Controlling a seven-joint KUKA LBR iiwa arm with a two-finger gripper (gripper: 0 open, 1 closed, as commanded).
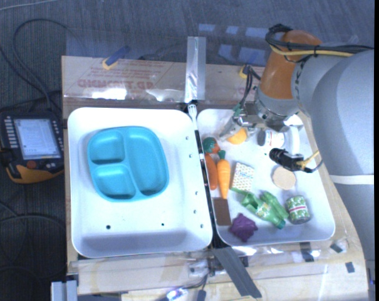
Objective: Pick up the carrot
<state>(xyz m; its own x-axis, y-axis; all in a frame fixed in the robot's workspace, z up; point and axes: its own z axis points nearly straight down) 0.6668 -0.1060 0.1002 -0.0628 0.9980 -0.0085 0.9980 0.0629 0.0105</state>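
Note:
The carrot is a short orange cone lying in the right bin, near its left wall, with its tip pointing toward the front. Beside it on the left lies a thinner orange stick under a green leafy top. My gripper hangs over the back of the right bin, up and to the right of the carrot and apart from it. Just below the gripper sits a small yellow-orange piece.
The right bin also holds a patterned white box, green vegetables, a green can, a purple item, a beige disc and a brown bar. A blue divided plate lies in the left bin.

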